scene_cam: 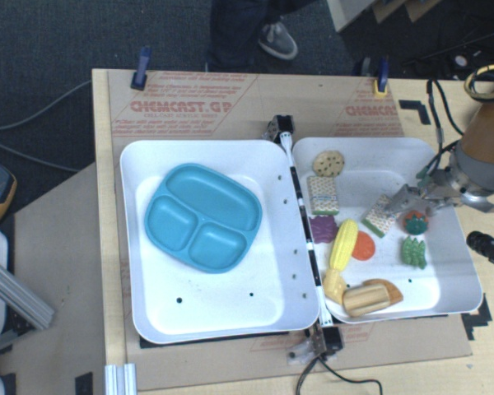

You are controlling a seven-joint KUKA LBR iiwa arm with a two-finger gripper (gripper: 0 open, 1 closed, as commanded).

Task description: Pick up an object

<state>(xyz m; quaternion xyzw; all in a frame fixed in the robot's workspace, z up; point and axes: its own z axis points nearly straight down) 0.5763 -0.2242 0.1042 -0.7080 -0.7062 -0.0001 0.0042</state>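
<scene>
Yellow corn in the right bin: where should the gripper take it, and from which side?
Probably grip the corn across its narrow width near its upper half, coming straight down. It lies lengthwise, with the purple piece close on one side, the orange-red piece on the other, and the bread roll crowding its lower end.

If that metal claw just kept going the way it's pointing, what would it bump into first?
Probably the pale speckled rectangular toy lying tilted in the right white bin. The gripper points left and down, with that piece right at its tip, though depth is hard to judge from above.
</scene>
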